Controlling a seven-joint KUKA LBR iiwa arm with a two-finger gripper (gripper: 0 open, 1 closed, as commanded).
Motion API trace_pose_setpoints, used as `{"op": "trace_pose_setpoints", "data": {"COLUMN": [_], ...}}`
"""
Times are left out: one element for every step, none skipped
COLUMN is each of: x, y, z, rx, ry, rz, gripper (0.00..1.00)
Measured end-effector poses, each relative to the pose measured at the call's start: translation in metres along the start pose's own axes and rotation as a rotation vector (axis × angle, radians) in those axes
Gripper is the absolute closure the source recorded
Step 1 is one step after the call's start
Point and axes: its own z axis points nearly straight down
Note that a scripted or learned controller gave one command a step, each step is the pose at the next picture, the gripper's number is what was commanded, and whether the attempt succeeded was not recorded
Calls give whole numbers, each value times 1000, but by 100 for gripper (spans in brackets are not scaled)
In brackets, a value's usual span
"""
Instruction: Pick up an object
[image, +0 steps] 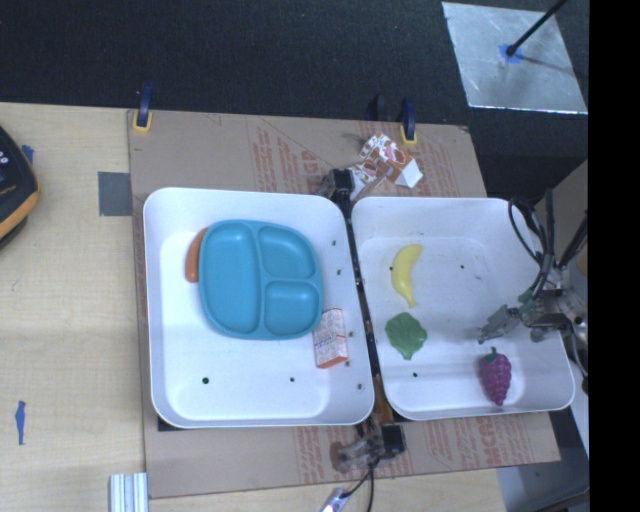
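Observation:
In the right bin (460, 215) lie a yellow banana (405, 272), a green leafy toy (406, 334) and a purple bunch of grapes (494, 376). My gripper (512, 320) hangs over the bin's right side, just above the grapes in the view and to the right of the green toy. Nothing shows in its grasp. The left bin (180, 390) holds a blue divided plate (260, 278), an orange item (192, 258) half hidden under the plate's left edge, and a small printed packet (331, 338).
A crumpled wrapper (388, 160) lies on the cardboard behind the bins. Cables (530, 235) run down along the right bin's right wall. A black and yellow device (12, 190) sits at the bench's far left edge.

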Motion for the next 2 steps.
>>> {"op": "trace_pose_setpoints", "data": {"x": [0,1], "y": [43,72], "z": [-130,37], "rx": [-5,-1], "ry": [-2,0], "rz": [-2,-3], "gripper": [0,0]}}
